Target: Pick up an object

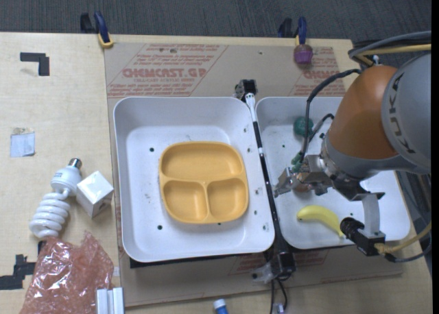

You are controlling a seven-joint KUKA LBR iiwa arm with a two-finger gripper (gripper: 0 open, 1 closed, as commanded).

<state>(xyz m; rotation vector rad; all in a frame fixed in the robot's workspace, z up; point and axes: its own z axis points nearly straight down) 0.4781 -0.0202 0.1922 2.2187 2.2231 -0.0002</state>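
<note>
Viewed from above at a slant: 2 shallow white bins side by side on a bench (55,100) topped with a printed brown sheet (171,66). Left bin (134,168) carried 1 yellow tray (204,182) with 3 compartments, lying flat near the bin's middle. Right bin (274,117) carried 1 banana (321,218), lying near the bin's front edge, roughly midway between its left and right walls. Also carried 1 small dark green object (302,126) near the bin's rear edge, partly hidden by cabling.

Grey arm (405,121) with orange band reached in from the right side and covered much of the right bin. Gripper (296,181) hung above the right bin's left half, just behind the banana and apart from it. Nothing visible between the fingers; whether spread or closed could not be told from this angle.

Outside the bins, on the bench's left part: 1 spiral light bulb (53,206), 1 small white cube (95,193) just beside it, and crumpled reddish plastic wrap (65,275) at the front-left corner. At the sheet's rear edge: 2 blue clamps, left (101,30) and right (300,29), with 1 small purple object (303,53) just in front of the right one.
</note>
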